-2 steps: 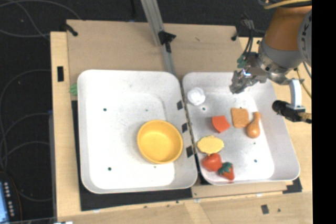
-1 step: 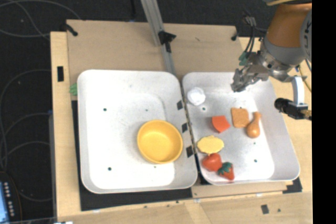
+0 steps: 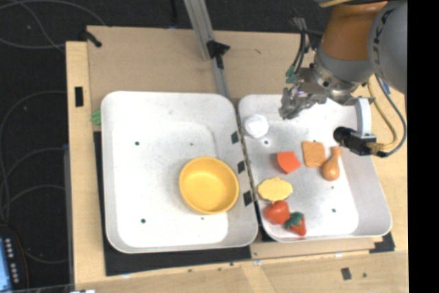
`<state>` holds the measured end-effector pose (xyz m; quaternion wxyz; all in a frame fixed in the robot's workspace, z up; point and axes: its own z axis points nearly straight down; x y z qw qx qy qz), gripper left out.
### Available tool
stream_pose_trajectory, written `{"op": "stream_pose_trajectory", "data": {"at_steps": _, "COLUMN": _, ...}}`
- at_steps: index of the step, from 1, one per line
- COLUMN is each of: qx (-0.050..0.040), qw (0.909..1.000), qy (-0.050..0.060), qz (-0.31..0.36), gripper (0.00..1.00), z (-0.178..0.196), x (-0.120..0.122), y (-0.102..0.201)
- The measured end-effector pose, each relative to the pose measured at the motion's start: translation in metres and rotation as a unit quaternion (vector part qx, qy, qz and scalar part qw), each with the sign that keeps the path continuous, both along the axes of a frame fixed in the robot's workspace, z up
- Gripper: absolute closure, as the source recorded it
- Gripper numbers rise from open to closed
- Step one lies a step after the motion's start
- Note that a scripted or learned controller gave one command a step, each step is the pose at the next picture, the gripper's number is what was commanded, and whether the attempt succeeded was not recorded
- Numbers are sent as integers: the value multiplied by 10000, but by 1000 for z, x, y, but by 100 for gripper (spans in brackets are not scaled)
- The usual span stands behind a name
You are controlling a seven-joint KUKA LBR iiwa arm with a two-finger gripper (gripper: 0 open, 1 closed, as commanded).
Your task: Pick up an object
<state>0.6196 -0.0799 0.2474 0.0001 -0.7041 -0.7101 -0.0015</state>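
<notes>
Camera view: the gripper (image 3: 296, 106) hangs over the far end of the right bin (image 3: 367, 206), just right of a white cup (image 3: 256, 125); whether it is open or closed cannot be told, and nothing is seen in it. The likely picks lie nearer than the cup: an orange block (image 3: 289, 162), a tan slab (image 3: 313, 154), a small gourd (image 3: 331, 166), a yellow piece (image 3: 274, 188), a tomato (image 3: 277, 212) and a strawberry (image 3: 296, 224). A yellow bowl (image 3: 208, 184) sits in the left bin (image 3: 130, 127). A clean pick probably means dropping squarely over one item, clear of its neighbours, before closing.
</notes>
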Motion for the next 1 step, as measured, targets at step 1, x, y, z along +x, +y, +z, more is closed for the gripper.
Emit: {"op": "stream_pose_trajectory", "data": {"at_steps": 1, "qx": 3, "qw": 10000, "qy": 6, "qz": 3, "gripper": 100, "z": 8, "x": -10, "y": 58}}
